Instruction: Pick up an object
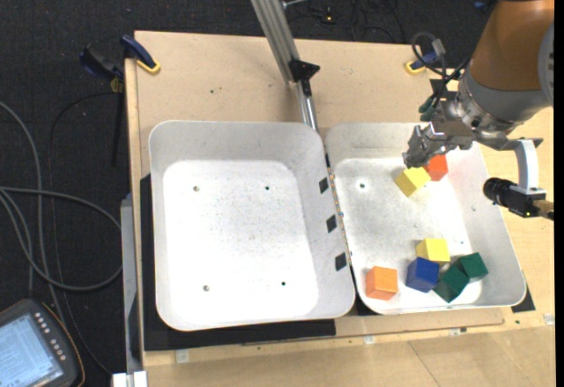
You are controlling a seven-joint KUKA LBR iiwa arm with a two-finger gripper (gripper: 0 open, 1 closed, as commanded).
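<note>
Just below gripper (421,153): yellow block (411,181), orange-red block (436,167) beside.

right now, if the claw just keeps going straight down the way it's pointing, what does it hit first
Most likely the yellow block, which sits just below the claw in the right bin. The orange-red block lies right beside it, so depth is hard to judge from this slanted view.

Even, diffuse overhead light; white bins (233,226) bright but not blown out. Shadows soft and short. Focus slightly soft, mild grain.
</note>
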